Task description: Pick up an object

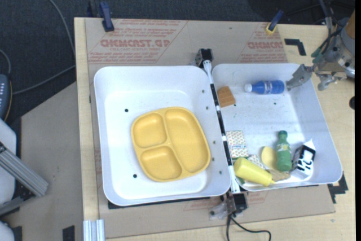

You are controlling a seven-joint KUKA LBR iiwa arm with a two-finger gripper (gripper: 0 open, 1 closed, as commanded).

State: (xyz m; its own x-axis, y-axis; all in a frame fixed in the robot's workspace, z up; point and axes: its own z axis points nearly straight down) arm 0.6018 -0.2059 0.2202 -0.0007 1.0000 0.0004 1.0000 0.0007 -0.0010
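Just right of the blue bottle (265, 87), the gripper (309, 77) hangs with fingers spread apart, holding nothing. Below the bottle lie a green bottle (282, 150) and a yellow wedge (252, 171).

The bench board (169, 36) carries red print reading "CHEMCAST GP", once just beyond the left bin's (107, 121) far rim and again, partly cut off, farther right of it. Smaller lines beneath are illegible. No other marking is legible.
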